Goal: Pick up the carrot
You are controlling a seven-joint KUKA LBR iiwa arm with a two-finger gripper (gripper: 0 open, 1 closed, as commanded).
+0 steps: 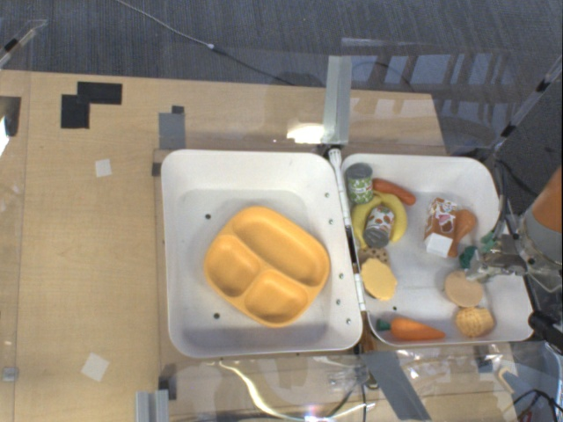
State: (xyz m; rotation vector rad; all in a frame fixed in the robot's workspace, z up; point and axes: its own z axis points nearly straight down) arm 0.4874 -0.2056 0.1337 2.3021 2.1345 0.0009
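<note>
Carrot (414, 329) lying left-right, green top left, fingers' (486, 262) state unclear

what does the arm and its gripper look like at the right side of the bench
At the right edge the arm shows a grey body with an orange band above it. The gripper is a pale metal assembly with a small teal-green part at its tip and thin dark cables running up beside it.

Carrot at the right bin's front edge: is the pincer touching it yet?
Apart. In the camera view the pincer sits near the right wall, with bare white floor between it and the carrot.
</note>
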